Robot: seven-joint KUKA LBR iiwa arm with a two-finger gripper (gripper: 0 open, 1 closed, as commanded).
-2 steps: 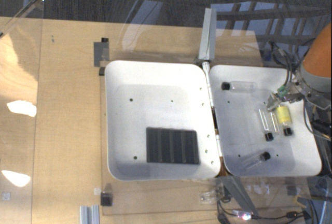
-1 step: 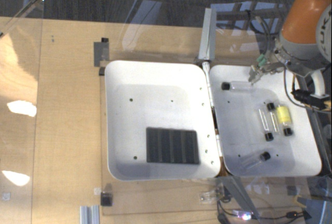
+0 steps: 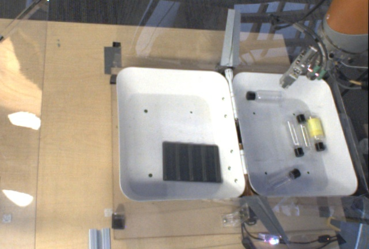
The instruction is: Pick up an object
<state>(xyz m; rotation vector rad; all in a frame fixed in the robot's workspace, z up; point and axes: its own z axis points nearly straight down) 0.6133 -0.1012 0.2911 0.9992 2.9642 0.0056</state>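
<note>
The right bin (image 3: 340,181) holds several small clear vials with black caps. One vial (image 3: 264,95) lies near the bin's back left. Further right, a clear vial (image 3: 296,134) lies side by side with a yellow-filled vial (image 3: 315,128). Another clear vial (image 3: 286,177) rests near the front. In the left bin (image 3: 132,127), a black ridged rectangular block (image 3: 191,162) lies flat towards the front. My gripper (image 3: 295,72) hangs above the back edge of the right bin, higher than the vials and apart from them, under the orange band at the top right.
A metal bar (image 3: 229,40) runs back from the gap between the bins. A small black bracket (image 3: 113,57) stands at the left bin's back left corner. Cables (image 3: 346,78) trail by the arm on the right. Bare wooden bench (image 3: 57,127) lies to the left.
</note>
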